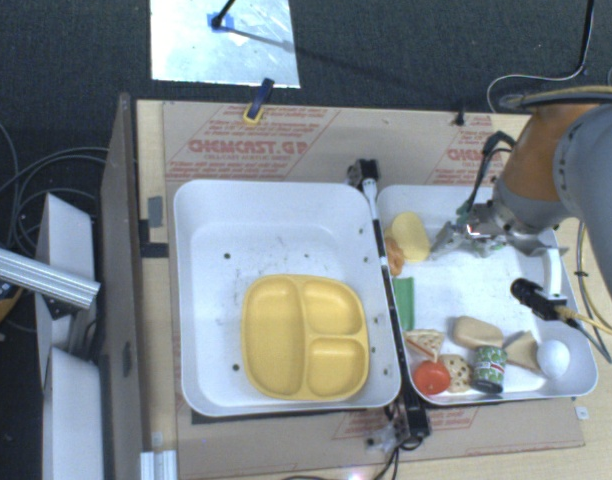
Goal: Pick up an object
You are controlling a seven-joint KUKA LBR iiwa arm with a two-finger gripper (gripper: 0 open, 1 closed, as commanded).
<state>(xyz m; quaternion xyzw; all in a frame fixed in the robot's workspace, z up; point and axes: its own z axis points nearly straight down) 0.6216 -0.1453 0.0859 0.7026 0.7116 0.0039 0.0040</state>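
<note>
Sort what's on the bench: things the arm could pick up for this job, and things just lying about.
For the job: gripper over the right bin; in that bin, yellow lemon-like piece, green strip, bread piece, tomato, small can, white egg.

Lying about: yellow divided plate in the left bin; cables beside the bench.

The arm [576,158] runs off the right edge, so most of its body is cut away, and its bulk covers the far right corner of the right bin [586,373]. The pincer [473,236] sits low in that bin, its fingers too small and blurred to read as open or closed. Down by the bin's near wall, the little can [489,366] has a label too tiny to make out.
</note>
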